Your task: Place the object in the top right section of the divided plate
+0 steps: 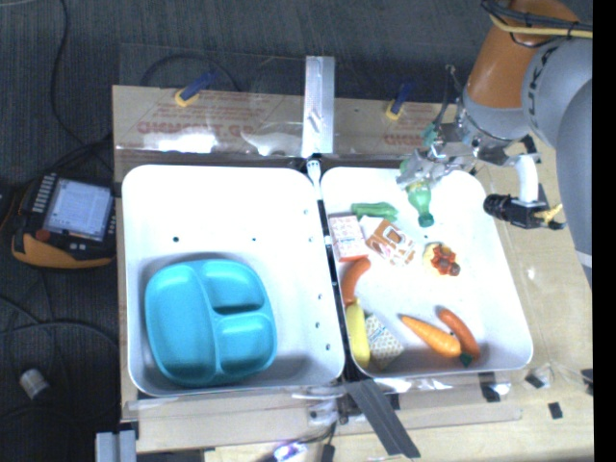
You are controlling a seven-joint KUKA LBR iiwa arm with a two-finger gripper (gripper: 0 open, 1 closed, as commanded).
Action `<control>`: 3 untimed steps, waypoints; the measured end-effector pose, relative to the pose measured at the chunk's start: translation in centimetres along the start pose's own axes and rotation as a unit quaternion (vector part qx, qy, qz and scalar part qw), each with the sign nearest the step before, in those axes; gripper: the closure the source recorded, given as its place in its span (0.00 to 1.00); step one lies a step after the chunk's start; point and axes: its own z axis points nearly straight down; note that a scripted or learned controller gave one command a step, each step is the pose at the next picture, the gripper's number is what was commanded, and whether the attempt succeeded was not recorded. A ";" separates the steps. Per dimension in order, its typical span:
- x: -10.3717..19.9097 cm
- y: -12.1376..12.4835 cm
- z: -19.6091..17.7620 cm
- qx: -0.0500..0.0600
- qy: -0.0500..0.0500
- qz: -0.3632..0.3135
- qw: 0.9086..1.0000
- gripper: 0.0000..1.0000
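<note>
Green bottle (pixel 422 203) is hanging clamped between the gripper (pixel 421 173) jaws above the right bin's (pixel 500 287) far edge, so pickup is looking done, with transfer to the blue divided plate (pixel 209 320) in the left bin (pixel 192 200) remaining.

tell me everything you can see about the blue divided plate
The blue divided plate is a turquoise, smooth, plastic-looking dish with rounded corners and three recessed sections: one large along its left side and two smaller ones stacked on its right. It lies flat and right side up in the lower part of the left bin, with nothing in its sections.
</note>
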 end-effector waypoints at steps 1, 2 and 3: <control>3.1 -2.5 7.9 -0.002 0.002 0.039 0.999 1.00; 4.0 -8.9 9.4 -0.019 -0.001 0.126 0.992 1.00; 14.8 -12.4 1.1 0.002 0.002 0.218 0.976 1.00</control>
